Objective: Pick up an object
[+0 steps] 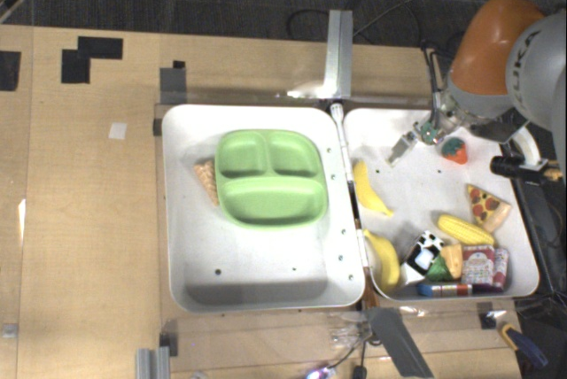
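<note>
Over the far part of the right bin (532,275), your gripper (416,138) hangs low, and at this size you cannot tell what state its tip is in; nothing can be made out in its grasp. The nearest candidate is the small red and green piece (454,150), probably a toy strawberry, lying just beside the gripper toward the right wall. If you go for that one, centre over it before you descend, because it sits close under the arm's wrist and a slanted approach would likely nudge it away.

Farther out, 2 bananas lie along the divider: one (368,189) mid-bin and another (384,255) nearer the front. Both have bare floor beside them and look like easier picks than the front-right cluster, where a pizza slice (486,207), a yellow corn-like piece (464,230), a black and white toy (425,253) and a red box (483,266) crowd together.

The left bin (186,280) holds a green divided plate (269,176) with a tan object (206,181) tucked at its left edge, too small to name. The arm's orange and grey body covers the right bin's far right corner, so anything there is hidden.
</note>
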`<action>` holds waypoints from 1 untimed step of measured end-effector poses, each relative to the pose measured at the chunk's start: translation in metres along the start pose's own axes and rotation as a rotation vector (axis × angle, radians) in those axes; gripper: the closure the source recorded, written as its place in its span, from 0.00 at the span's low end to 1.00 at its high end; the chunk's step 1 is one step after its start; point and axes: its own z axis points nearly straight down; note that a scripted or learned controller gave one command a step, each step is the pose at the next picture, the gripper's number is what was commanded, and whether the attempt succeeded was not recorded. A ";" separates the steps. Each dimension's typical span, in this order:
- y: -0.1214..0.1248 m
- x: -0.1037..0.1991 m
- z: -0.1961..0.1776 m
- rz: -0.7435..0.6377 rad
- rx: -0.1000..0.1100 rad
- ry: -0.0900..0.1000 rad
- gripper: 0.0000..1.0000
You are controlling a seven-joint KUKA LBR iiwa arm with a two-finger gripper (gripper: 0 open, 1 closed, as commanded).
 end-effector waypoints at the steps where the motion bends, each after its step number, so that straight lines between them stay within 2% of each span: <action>1: 0.018 0.000 0.033 0.540 0.001 0.000 0.00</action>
